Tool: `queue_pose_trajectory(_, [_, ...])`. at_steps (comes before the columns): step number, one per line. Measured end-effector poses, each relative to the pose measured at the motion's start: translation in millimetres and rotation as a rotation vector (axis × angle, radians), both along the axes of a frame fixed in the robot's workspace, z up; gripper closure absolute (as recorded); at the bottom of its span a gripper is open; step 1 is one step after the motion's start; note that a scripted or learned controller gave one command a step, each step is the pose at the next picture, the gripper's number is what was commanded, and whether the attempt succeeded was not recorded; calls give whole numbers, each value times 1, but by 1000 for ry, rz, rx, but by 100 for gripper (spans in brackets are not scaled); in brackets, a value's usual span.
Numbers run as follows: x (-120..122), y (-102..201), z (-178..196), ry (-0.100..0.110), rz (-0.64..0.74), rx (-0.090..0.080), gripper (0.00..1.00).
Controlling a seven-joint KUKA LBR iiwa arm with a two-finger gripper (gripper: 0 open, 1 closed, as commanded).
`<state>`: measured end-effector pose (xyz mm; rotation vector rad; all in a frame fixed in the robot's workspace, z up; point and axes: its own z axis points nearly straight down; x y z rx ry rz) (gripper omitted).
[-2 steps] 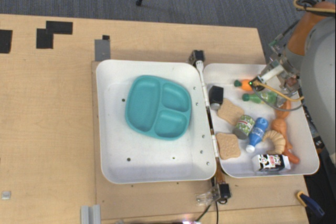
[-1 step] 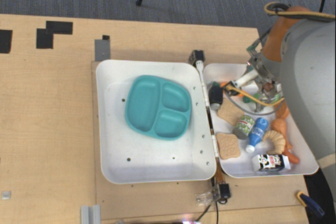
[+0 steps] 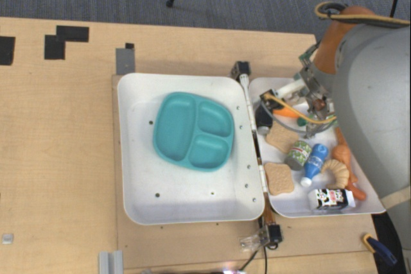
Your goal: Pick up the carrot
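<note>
Arm (image 3: 379,112) in from the right edge, orange band (image 3: 334,42) at upper right; gripper (image 3: 307,113) low over the top end of the right bin (image 3: 292,201); carrot (image 3: 287,112) just left of it, orange, green end toward the gripper, and whether it's gripped can't be made out. Below sit a bread slice (image 3: 279,138), a small can (image 3: 298,152), a blue bottle (image 3: 313,163) and a croissant (image 3: 337,171); second bread slice (image 3: 279,178) lower left; black-and-white carton (image 3: 332,199) at the bottom. Left bin (image 3: 138,202) holds a teal divided plate (image 3: 192,130), centred.
</note>
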<state>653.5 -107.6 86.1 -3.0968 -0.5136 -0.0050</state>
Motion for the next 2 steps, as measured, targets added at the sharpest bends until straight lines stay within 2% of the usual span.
queue_pose_trajectory(1, [-77, 11, 1, 2, -124, 0, 0])
queue_pose_trajectory(2, [-78, 22, 2, -2, -116, -5, 0])
